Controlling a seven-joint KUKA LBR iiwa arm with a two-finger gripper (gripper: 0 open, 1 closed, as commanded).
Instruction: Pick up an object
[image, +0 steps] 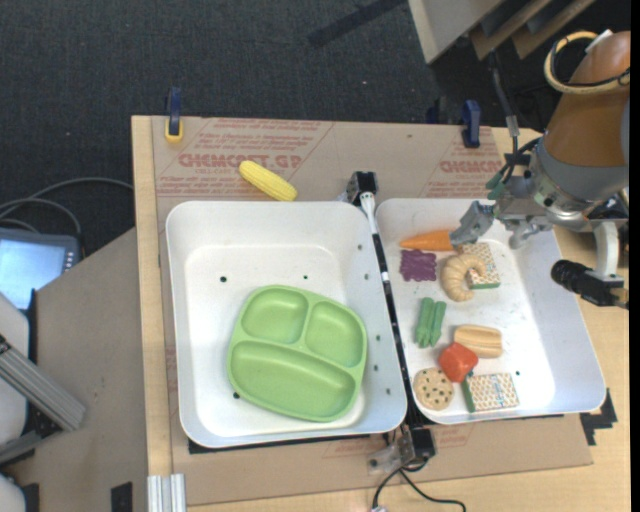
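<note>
Fingers (470, 232) of the gripper (487, 232) hang spread over the right bin (560, 330), just above the croissant (460, 276); a carrot (428, 241) lies just left, nothing between them.

Green divided plate (298, 352) in left bin (190, 300), toward its front. Yellow corn (267, 181) on cardboard sheet (300, 140) just behind left bin, near bench back edge. Two blue clamps (174, 110) (471, 122) at cardboard back edge. Black clip (361, 184) between bins at back. Cable (60, 190) on dark floor, left.
</note>
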